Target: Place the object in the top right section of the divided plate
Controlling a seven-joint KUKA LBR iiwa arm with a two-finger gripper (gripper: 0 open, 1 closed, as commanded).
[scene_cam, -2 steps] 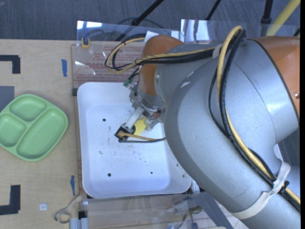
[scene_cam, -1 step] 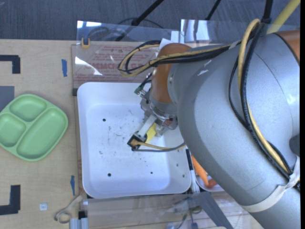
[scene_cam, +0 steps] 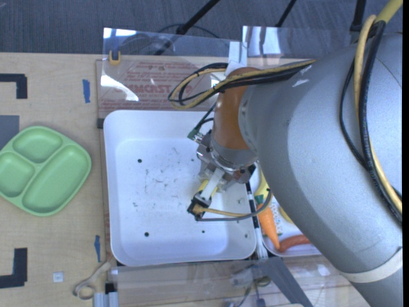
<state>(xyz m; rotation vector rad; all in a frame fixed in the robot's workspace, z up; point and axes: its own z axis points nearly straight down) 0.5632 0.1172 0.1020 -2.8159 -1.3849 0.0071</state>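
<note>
Orange object (scene_cam: 271, 230) just beside claw (scene_cam: 222, 173) | claw grip: cannot tell | green plate (scene_cam: 45, 169) well apart

Divided plate (scene_cam: 41, 169): pale green plastic, rounded, three sections, empty. Lies flat on the wooden bench, well apart from the gripper (scene_cam: 235, 176), toward the view's left.

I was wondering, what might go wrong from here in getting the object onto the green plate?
1. The arm overhangs the orange item, so a grasp there would be hard to confirm.
2. The green divided plate sits on the bench past the white bin; a loosely held object might drop on that carry.
</note>
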